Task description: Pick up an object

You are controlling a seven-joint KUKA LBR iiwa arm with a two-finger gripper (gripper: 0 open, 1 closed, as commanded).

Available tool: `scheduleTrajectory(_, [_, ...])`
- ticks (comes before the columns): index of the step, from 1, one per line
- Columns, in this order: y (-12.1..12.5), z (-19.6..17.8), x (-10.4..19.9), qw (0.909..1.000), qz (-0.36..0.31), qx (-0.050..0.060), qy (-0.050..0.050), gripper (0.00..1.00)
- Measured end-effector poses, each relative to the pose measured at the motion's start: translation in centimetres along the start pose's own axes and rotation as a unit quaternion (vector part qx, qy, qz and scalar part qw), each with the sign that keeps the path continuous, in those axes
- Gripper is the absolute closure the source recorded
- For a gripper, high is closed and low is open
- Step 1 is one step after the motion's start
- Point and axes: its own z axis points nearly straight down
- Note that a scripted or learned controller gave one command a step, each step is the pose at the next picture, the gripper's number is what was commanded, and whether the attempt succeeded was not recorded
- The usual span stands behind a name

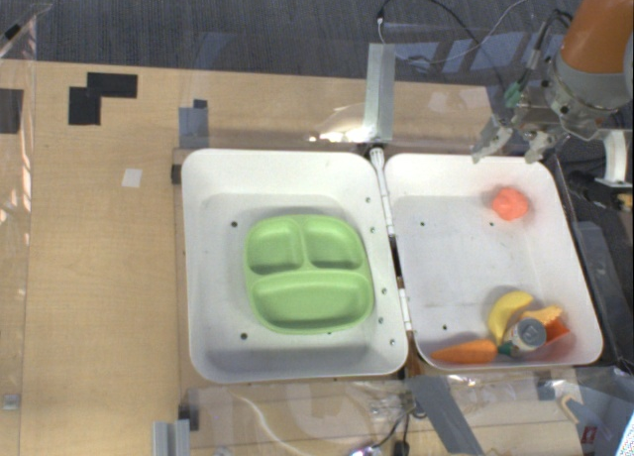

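My gripper (514,144) hangs over the far right corner of the right bin (446,256), open, with nothing between its two fingers. A round orange-red object (511,203) lies in that bin just below the gripper, apart from it. At the bin's near right corner sits a cluster: a yellow banana (506,311), an orange carrot (464,352), and a small grey-and-orange object (536,331).
The left bin (213,246) holds a green divided plate (308,273). A metal post (381,92) stands at the far edge between the bins. Cables run across the floor behind the bench.
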Motion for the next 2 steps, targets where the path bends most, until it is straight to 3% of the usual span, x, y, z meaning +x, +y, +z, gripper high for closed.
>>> scheduleTrajectory(1, [0.2,16.3,-5.5,1.0000,0.000,-0.002,-0.001,0.00])
scheduleTrajectory(2, [-9.7,16.1,-5.5,0.9977,-0.068,-0.002,-0.001,0.00])
